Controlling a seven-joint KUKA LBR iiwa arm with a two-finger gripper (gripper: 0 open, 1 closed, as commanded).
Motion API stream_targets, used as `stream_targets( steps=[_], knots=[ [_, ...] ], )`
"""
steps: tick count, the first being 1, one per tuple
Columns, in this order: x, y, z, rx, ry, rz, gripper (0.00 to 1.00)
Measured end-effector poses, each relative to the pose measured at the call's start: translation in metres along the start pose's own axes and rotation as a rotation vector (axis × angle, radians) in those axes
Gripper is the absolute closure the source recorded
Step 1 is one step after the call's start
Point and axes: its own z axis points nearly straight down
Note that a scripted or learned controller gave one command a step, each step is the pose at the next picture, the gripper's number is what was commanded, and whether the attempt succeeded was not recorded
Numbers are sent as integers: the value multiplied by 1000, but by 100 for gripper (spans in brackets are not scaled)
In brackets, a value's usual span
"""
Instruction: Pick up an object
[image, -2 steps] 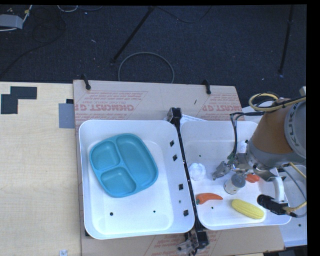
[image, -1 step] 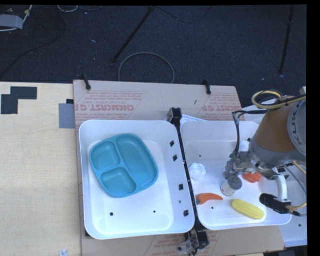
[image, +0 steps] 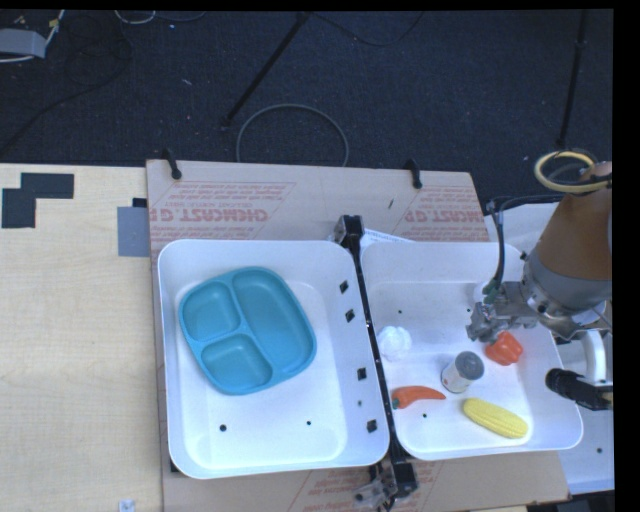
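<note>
While the jaws (image: 487, 322) hung low in the right bin (image: 430, 262), whether open or closed could not be told, nor any hold. An orange-red piece (image: 505, 349) lay just beside them, a grey-capped can (image: 461, 371) near below, with a corn cob (image: 495, 418) and carrot (image: 416, 396) farther off. Such crowding risked a descent clipping the can or nudging the piece against the wall.
</note>
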Motion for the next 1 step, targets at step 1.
stream_targets(
  steps=[1],
  knots=[
    [-6, -3, -62, 0, 0, -5, 100]
  ],
)
